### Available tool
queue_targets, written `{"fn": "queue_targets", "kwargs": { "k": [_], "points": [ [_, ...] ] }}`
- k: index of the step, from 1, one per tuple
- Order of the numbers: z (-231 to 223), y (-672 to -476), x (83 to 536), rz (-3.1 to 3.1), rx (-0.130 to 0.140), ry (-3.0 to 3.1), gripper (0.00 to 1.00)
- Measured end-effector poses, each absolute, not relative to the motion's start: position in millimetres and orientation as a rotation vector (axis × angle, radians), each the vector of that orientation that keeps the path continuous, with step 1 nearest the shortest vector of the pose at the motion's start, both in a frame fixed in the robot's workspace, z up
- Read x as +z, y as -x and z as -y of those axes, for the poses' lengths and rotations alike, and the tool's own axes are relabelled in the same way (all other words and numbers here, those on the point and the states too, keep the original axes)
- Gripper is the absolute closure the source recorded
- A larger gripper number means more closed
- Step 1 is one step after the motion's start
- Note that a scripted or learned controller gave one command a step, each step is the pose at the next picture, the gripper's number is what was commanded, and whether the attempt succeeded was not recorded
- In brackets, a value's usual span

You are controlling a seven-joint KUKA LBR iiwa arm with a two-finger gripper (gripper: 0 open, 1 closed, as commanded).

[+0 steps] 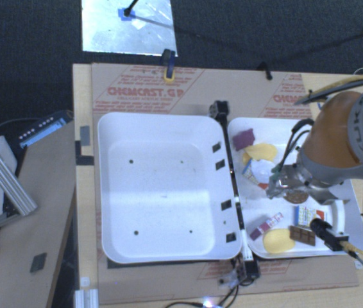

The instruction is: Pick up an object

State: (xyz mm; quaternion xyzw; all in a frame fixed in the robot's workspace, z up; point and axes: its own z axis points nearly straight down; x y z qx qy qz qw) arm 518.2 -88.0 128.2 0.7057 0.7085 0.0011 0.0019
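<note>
We are looking down on the table (85,249), which is carrying a printed cardboard sheet (149,92). Two shallow white bins are sitting side by side on that sheet: the left bin (162,242) and the right bin (345,201), touching along a black divider (229,172). A yellow clamp (168,66) is gripping the sheet's far edge.

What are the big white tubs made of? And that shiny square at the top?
The white bins look like smooth moulded plastic: rounded corners, a soft even sheen, one-piece walls. The shiny square sheet looks like metal or foil, since it throws back bright, patchy glare; the picture leaves open which. The board under the bins looks like brown cardboard, matte with red printing.
</note>
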Motion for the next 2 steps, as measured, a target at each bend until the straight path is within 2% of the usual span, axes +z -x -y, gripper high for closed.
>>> {"fn": "queue_targets", "kwargs": {
  "k": [1, 2],
  "points": [
    [-30, -529.3, 216, -2.238, 0.019, -2.200, 1.00],
    [-158, -516.7, 352, -2.240, 0.028, -2.196, 1.00]
  ]
}}
